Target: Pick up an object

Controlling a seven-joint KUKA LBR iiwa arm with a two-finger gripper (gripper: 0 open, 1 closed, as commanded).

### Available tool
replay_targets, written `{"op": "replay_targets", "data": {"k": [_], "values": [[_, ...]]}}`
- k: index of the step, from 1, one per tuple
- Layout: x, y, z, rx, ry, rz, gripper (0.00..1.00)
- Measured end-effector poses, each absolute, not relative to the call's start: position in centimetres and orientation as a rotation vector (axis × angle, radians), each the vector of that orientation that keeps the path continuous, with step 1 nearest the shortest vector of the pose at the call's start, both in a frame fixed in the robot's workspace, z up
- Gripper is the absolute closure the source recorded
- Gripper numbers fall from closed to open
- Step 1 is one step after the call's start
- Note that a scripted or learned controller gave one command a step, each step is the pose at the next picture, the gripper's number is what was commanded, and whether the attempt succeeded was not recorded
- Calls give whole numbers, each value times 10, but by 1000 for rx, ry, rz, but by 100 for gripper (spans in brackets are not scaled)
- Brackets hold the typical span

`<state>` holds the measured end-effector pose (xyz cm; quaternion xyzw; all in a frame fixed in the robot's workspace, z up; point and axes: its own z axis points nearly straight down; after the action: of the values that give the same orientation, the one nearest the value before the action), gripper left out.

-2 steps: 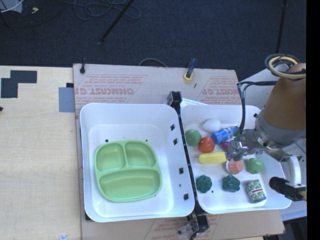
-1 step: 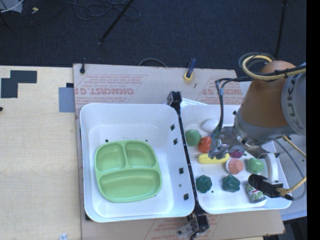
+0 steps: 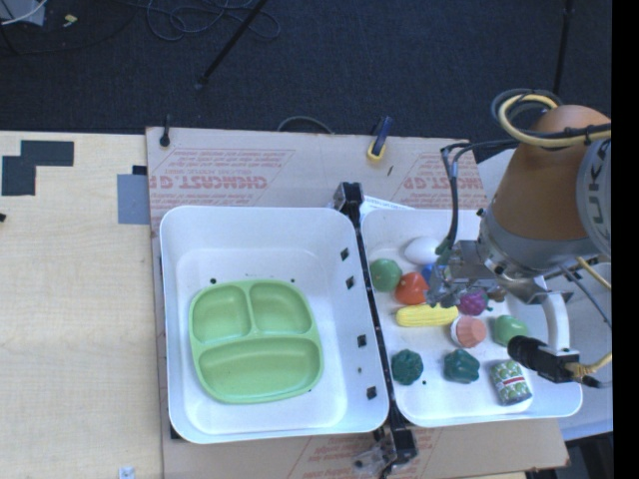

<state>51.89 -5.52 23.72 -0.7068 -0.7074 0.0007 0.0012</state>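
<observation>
Cardboard-covered bench, two white bins; my gripper (image 3: 454, 289) hangs in the right bin (image 3: 439, 412) just above the yellow corn (image 3: 424, 316). Can't tell its state.

I can't make out the gripper (image 3: 451, 289) tips; the arm (image 3: 544, 183) covers part of the right bin (image 3: 439, 412).

I'm looking down at a slant from above the bench (image 3: 80, 297), both bins (image 3: 175, 257) sitting mid-distance.
</observation>
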Motion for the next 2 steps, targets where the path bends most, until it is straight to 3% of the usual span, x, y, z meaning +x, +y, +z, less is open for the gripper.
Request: {"op": "replay_targets", "data": {"k": [1, 2], "values": [[515, -63, 220, -2219, -2217, 6, 100], [525, -55, 221, -2218, -2221, 3, 100]]}}
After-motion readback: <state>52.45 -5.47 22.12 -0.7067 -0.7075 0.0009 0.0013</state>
